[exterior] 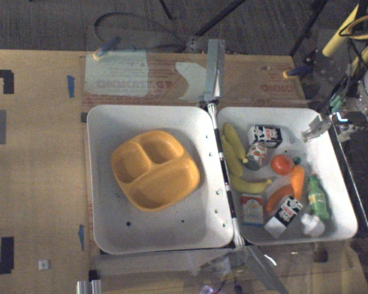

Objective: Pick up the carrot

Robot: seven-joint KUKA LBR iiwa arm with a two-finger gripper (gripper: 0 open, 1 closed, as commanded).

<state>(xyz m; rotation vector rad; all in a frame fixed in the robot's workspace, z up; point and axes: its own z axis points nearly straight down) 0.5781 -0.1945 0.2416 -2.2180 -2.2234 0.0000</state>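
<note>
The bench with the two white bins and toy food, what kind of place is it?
Probably a robot lab, not a kitchen. The white bins sit on a taped bench, tripod legs and cables stand behind, and a gripper reaches in over the carrot.

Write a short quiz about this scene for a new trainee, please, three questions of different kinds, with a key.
1. True or false: the yellow divided plate lies in the right bin.
2. Which thing touches the carrot's upper end? A) tomato B) green bottle C) bananas
3. Fill in: the gripper hangs over the right bin's upper ___ corner.

Key: 1 false, it lies in the left bin; 2 A; 3 right.
</note>
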